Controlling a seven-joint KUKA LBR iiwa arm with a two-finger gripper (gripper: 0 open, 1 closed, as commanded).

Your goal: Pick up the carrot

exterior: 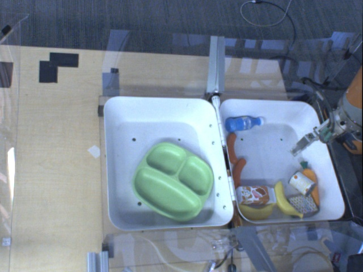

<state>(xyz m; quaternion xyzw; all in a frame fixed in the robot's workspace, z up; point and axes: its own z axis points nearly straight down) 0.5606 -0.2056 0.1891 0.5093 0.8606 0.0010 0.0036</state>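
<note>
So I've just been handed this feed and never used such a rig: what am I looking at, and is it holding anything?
You have a single fixed camera above a bench, looking down at a slant. The grey arm with an orange band comes in from the picture's right; its pincer hangs over the right white bin, with nothing between its fingers. That bin holds a blue bottle, a reddish sausage, a banana, a small packet, a white can and the carrot, which lies near the right wall, below the pincer in the picture. The left white bin holds a green divided plate. The carrot is not yet picked up.
</note>
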